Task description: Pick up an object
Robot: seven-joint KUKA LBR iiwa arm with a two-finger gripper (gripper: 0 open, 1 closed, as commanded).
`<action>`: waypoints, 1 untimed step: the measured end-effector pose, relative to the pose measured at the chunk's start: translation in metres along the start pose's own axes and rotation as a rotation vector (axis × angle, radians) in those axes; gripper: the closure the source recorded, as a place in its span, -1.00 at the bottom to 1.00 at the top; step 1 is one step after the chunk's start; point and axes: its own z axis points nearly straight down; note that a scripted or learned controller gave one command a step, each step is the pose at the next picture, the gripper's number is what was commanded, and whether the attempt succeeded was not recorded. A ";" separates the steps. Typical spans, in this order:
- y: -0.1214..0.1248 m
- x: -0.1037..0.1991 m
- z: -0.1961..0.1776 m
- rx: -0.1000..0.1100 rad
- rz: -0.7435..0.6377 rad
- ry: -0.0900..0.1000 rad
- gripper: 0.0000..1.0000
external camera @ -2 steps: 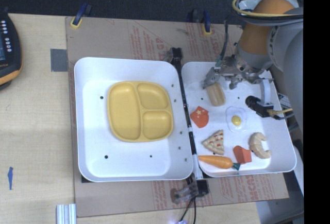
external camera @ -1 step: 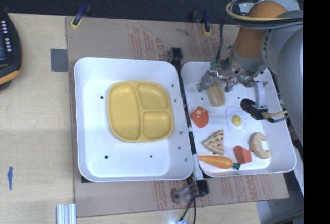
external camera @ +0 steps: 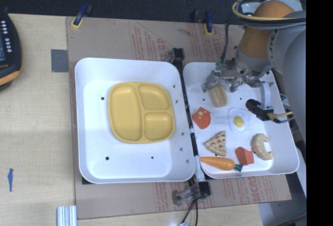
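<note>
My gripper (external camera: 222, 83) hangs over the far end of the right bin (external camera: 281, 168), its fingers spread open. Just in front of it a tan bread-like piece (external camera: 218, 96) lies on the bin floor, with its far end right at the fingertips; nothing is held. Further toy food lies in the same bin: a red strawberry-like piece (external camera: 201, 117), a fried egg (external camera: 238, 121), a pizza slice (external camera: 215, 143), a carrot (external camera: 219, 163), a red block (external camera: 244, 156) and a bitten doughnut (external camera: 261, 146).
The left bin (external camera: 88, 162) holds a yellow divided plate (external camera: 140, 111). A raised rim with black clips (external camera: 186, 116) separates the two bins. The arm's orange and grey body (external camera: 265, 32) looms over the right bin's far right corner.
</note>
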 end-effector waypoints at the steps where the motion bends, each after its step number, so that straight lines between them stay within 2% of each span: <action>1: 0.000 0.014 0.000 0.004 -0.003 0.001 -1.00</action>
